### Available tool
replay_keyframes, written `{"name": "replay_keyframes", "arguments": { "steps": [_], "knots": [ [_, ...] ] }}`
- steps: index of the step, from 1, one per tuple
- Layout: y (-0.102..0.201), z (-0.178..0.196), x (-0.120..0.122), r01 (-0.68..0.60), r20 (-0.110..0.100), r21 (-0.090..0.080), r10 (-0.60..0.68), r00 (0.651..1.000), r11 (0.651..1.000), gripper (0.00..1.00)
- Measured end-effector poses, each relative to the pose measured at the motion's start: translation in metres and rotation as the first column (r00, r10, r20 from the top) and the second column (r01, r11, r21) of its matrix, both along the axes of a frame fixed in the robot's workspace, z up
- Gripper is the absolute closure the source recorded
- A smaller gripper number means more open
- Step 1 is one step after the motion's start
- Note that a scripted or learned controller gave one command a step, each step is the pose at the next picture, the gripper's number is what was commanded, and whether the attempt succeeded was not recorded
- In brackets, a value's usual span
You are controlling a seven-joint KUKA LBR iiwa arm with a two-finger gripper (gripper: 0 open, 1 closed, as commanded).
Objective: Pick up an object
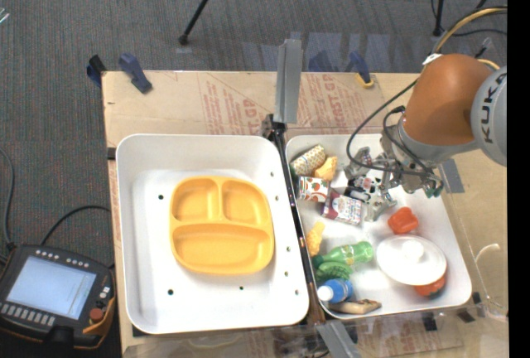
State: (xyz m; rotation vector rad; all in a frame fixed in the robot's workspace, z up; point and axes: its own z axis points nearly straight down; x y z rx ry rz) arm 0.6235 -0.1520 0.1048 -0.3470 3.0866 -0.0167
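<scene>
Currently, operator, you have the grey two-finger gripper (370, 182) low over the upper middle of the right-hand shallow white bin (458, 261); its jaws are lost among cables and clutter, so you cannot tell whether they are spread or pressed together.

Risks, as judged:
- Crowding. The small printed carton (346, 207) and a second red-and-white printed packet (313, 188) lie just beside the gripper; closing there may catch two items, or nudge one aside and grip nothing.
- Rounded pieces could squirt out of a pinch.

Right bin contents, clock positions taken from the bin's centre:
- 11 o'clock: ridged yellow toy corn cob (308, 158), pale yellow lump (327, 168) touching it.
- 3 o'clock: small orange-red toy pepper (403, 220).
- 5 o'clock: white lidded bowl over an orange base (411, 260).
- 7 o'clock: green plastic bottle (346, 253), blue-and-white capped bottle (335, 292), tan flat piece (359, 307).
- 9 o'clock: small yellow piece (315, 237).

Left-hand shallow white bin (137, 182): one yellow three-compartment plastic tray (222, 224), its compartments bare.

Any right-bin item serves as your target; none is lifted.
</scene>
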Motion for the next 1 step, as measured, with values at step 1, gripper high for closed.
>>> {"name": "replay_keyframes", "arguments": {
  "steps": [1],
  "knots": [
    [-0.0419,0.0000,-0.0407,-0.067,0.004,-0.001,0.067,0.998,0.998,0.00]
  ]
}}
